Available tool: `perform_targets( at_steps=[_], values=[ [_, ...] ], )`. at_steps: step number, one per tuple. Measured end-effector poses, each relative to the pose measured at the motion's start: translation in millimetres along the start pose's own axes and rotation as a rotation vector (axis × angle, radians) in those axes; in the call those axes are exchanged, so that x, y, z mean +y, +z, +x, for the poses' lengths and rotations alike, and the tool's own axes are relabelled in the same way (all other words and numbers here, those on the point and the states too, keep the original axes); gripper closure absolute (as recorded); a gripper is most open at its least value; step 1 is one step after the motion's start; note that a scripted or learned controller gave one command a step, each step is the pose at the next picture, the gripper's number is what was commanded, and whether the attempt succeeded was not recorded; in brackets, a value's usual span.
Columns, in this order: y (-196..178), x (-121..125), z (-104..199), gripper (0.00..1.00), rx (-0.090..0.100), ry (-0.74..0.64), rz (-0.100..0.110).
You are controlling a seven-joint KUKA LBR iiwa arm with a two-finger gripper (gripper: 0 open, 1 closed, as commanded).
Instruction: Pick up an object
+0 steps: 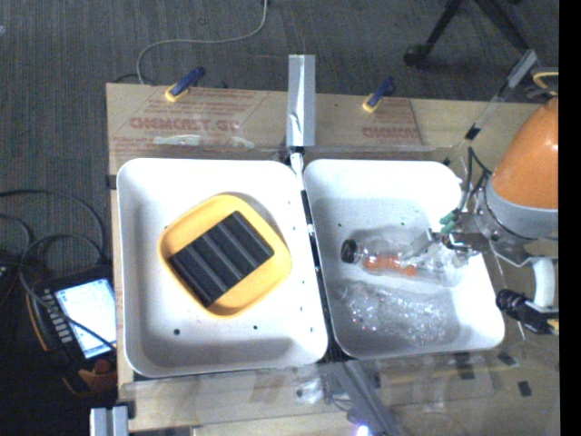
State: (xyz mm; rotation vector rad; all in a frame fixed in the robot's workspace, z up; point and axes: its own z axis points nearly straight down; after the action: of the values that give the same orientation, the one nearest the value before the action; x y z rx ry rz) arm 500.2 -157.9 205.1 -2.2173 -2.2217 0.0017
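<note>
**Over the right bin, bottle at my wrist**

The counter (263, 121) under me is pale wood with red lettering on its far strip, and two blue-and-yellow clamps (184, 84) sit along that back edge. A grey metal post (300, 103) stands upright at the seam between the two white bins. Around the counter the floor is dark grey carpet (82, 25); a thin cable (209, 39) loops across it, the base of an office chair (463, 12) shows at the top, and a handheld pendant (77, 312) with a lit screen lies on the floor to the left.

The left bin (145, 334) holds a yellow tray (227, 254) with a black ribbed insert, lying flat and turned at an angle.

In the right bin (363, 184) lies a clear plastic bottle (395, 260) on its side (dark cap toward the seam, something orange inside). Nearer the front wall is a crumpled clear plastic wrap (395, 307).

My pincer (454, 234) is at the bin's right side, just at the bottle's far end, under my orange band. Whether it is spread or closed I cannot tell; the clear plastic and my own wrist blur that spot
</note>
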Motion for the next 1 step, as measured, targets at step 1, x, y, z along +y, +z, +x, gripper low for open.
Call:
perform_targets(
  at_steps=[1],
  values=[
    [-16.8, -15.9, 8.0, 0.00, 0.000, 0.182, -0.002]
  ],
)
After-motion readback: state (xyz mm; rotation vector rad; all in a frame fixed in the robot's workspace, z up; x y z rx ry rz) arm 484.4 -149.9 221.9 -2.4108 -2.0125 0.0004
